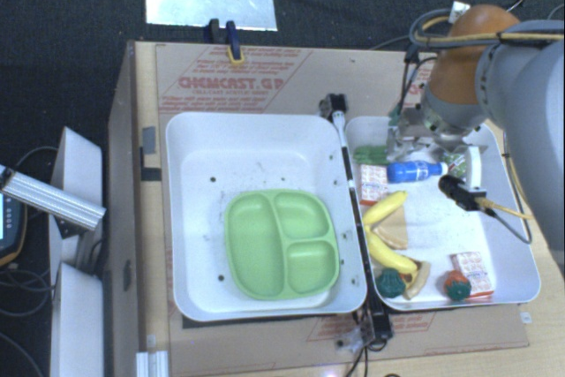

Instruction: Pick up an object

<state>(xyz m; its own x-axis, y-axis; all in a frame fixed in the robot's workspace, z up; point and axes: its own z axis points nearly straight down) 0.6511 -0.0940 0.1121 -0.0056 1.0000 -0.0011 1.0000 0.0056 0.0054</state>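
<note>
At the near edge of the right bin (521, 278) lie a small red-and-white carton (470, 269), a red-and-green toy (456, 286) and a teal piece (391, 282) beside the lower of two bananas (389, 253). The left bin (190, 190) holds a green divided plate (281, 243). The arm's gripper (415, 141) hangs over the far end of the right bin, its wrist hiding the tips, so how they stand cannot be told. Just on the near side of it lies a blue bottle (413, 171) with a white cap, the likeliest thing to be picked. Its long axis runs roughly across the bin, left to right in the camera view, cap toward the right. The bottle thus sits just below the gripper in the view, close beside it, and a grasp would probably have to close across the bottle's narrow width rather than along its length.
</note>
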